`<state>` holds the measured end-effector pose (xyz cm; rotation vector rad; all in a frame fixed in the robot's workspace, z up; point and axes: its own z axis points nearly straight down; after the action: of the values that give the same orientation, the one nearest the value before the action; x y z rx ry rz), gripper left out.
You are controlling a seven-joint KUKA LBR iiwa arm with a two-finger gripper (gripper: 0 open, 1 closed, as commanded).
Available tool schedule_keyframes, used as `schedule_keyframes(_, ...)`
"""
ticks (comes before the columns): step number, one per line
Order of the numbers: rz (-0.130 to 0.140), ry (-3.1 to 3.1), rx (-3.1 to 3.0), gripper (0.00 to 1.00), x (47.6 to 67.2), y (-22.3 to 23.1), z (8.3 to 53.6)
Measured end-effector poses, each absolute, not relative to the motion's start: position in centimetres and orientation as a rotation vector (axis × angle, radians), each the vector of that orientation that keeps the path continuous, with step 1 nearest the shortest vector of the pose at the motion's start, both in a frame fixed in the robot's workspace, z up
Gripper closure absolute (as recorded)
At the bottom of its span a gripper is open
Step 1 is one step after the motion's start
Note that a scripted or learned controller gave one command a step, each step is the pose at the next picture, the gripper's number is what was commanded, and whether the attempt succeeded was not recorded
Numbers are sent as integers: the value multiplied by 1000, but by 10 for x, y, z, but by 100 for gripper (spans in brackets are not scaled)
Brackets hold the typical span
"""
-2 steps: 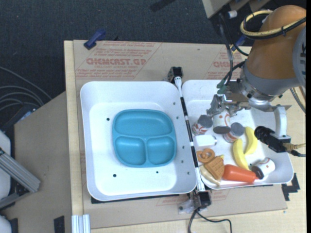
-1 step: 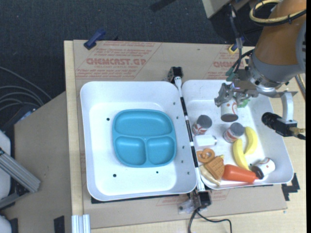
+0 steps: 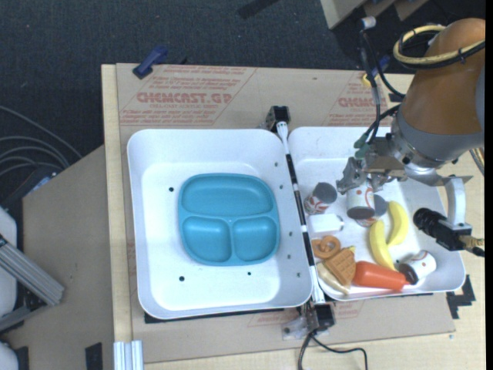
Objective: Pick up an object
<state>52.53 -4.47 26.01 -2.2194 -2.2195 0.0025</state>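
The gripper (image 3: 362, 177) hangs low over the far part of the right bin (image 3: 327, 139), and whether it is parted or closed on anything I cannot tell from up here. Right under it and a touch toward the near edge sits a small grey-and-red cup (image 3: 362, 209), with a second little can (image 3: 320, 197) just to the left. The banana (image 3: 387, 233) lies nearer the front, long axis running roughly near-to-far, with the carrot (image 3: 377, 276) beyond it, so I'd judge the cup the closest candidate, almost a straight drop.
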Motion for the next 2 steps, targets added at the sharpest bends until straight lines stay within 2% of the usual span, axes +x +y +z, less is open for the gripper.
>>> schedule_keyframes(1, 1, -2222, -2223, 100, 541, -98, 253)
schedule_keyframes(2, 1, -2220, -2219, 100, 529, -64, 261)
